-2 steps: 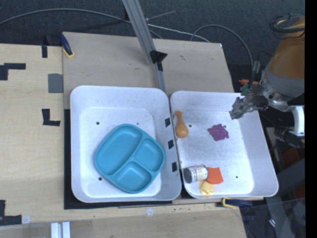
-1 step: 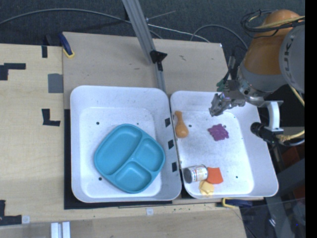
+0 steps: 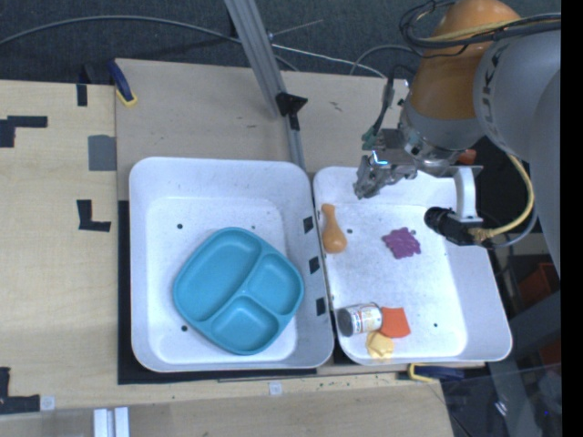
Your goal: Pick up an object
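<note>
Overhead, the tool [image 3: 368, 182], grip state unclear, hangs by the right bin's [image 3: 474, 271] far rim, bare floor beneath.

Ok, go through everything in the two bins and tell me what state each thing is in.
Blue divided plate: flat in left bin.
Orange gourd-shaped toy: lying down, right bin.
Purple piece: flat, right bin.
Small can: on its side.
Orange block: beside the can.
Gripper: above right bin.

Two bins side by side on the bench [image 3: 55, 244]. In the left bin [image 3: 146, 180]: a divided plate [image 3: 239, 289]. In the right bin [image 3: 474, 335]: gourd [image 3: 333, 229] at left, grape bunch [image 3: 401, 242] centre, can [image 3: 360, 319], wedge [image 3: 395, 321] and small lump [image 3: 380, 344] along the front.
</note>
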You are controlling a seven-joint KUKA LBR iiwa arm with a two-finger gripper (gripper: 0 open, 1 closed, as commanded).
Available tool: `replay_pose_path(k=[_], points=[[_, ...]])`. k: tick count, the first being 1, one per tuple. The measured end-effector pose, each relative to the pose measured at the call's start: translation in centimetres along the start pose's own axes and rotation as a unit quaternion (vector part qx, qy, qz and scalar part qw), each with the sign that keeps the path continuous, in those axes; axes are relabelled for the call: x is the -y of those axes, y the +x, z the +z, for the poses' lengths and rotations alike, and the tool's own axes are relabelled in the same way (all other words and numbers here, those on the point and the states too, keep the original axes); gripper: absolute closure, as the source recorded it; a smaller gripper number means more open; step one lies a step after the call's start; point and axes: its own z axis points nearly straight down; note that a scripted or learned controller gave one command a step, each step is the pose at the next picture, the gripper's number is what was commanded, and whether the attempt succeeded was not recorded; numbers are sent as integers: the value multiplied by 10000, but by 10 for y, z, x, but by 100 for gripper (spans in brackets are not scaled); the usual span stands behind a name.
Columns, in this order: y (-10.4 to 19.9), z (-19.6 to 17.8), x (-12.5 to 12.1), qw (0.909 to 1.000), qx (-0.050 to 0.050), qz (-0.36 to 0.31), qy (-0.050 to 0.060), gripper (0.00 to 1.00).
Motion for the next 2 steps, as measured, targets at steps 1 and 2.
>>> replay_pose_path(k=[1, 2], points=[[45, 0, -16, 10000, 2, 9, 5, 100], [90, 10, -46, 10000, 8, 10, 2, 100]])
